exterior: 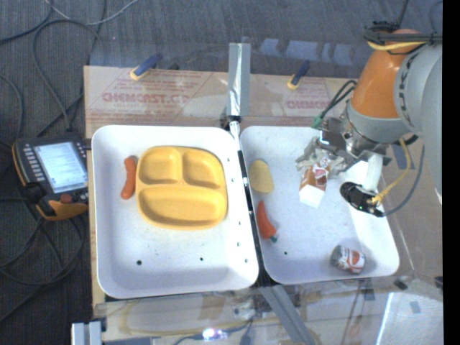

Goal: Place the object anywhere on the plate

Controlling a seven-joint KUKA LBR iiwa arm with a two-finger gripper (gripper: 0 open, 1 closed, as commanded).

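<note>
Hovering in the right bin (381,261), the claw (321,165) sits clamped on a small carton (314,185); the yellow plate (182,186) lies well left.

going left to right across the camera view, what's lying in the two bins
hot dog → yellow plate → yellow chip and, nearer the camera, the carrot → small carton → crushed can
</note>
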